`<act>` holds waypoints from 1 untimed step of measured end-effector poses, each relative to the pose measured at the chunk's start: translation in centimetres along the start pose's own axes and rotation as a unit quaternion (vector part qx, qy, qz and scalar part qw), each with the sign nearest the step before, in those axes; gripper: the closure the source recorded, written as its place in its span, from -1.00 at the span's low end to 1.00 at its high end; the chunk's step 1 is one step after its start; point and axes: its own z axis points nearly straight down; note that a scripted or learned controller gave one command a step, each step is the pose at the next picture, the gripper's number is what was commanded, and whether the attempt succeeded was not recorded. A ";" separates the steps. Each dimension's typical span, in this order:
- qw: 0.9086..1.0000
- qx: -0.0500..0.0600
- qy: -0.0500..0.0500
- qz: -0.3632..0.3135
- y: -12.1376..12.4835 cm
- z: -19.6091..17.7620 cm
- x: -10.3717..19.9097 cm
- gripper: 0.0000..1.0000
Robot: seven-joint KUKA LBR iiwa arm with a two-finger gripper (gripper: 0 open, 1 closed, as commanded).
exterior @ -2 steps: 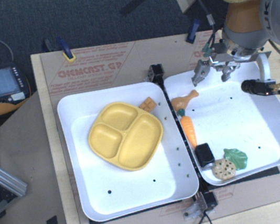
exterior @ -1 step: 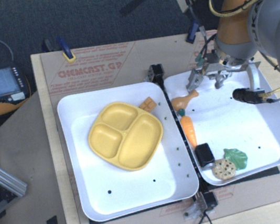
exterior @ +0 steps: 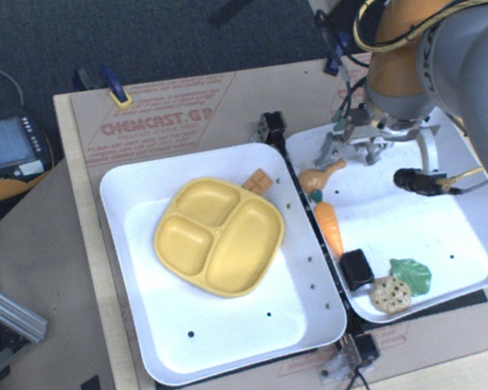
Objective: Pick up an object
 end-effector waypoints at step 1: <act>1.000 -0.003 -0.001 0.000 0.1 -1.1 0.0 1.00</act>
